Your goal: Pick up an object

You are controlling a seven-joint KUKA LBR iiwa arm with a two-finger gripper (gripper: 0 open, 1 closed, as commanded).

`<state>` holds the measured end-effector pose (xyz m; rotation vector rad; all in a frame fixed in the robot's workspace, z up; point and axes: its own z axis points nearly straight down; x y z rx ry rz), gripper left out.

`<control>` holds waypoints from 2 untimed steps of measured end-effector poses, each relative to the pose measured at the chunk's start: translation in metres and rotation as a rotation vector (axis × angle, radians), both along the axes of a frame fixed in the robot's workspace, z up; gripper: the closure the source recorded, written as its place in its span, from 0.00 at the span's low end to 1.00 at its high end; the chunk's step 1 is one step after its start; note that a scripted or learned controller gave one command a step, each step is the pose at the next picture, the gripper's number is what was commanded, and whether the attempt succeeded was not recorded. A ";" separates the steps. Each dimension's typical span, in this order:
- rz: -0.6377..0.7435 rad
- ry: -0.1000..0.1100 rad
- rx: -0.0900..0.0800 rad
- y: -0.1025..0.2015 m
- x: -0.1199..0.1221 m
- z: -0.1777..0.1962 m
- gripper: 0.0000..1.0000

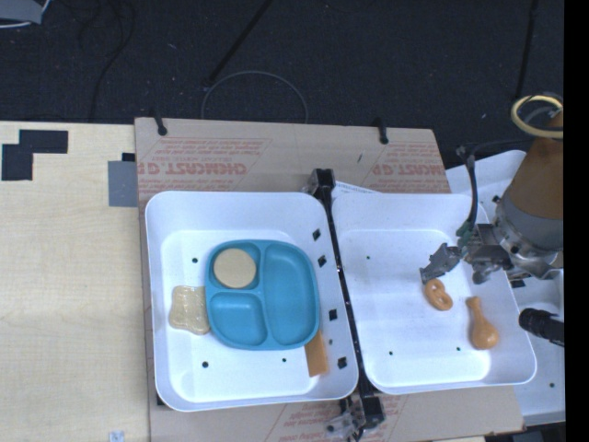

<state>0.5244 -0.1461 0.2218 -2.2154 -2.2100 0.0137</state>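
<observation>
Nearest to where I am standing, a thin orange-brown rectangular block (316,355) is lying at the front edge of the left shallow white bin (175,376), just beside the lower right corner of a blue plastic divided plate (276,297). That plate is sitting in the middle of the left bin, and a round tan disc (234,267) is resting in its upper left compartment, while a pale yellow spongy piece (190,309) is touching the plate's left rim. Over in the right shallow white bin (414,366), an orange pear-shaped toy (480,324) is lying toward the front right, and a small orange ring-shaped toy (438,294) is lying a little farther back, near it but apart. The dark metal gripper (451,261) is hanging just above and beside the ring, holding nothing that I can see; I cannot tell whether it is wide or narrow. The grey arm (538,201) with its orange band is reaching in from the right. Farther back, brown cardboard (276,159) is lying under both bins on the pale wooden tabletop (64,293).
</observation>
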 end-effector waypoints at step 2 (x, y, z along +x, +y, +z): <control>0.002 -0.006 0.000 -0.010 -0.001 -0.047 0.00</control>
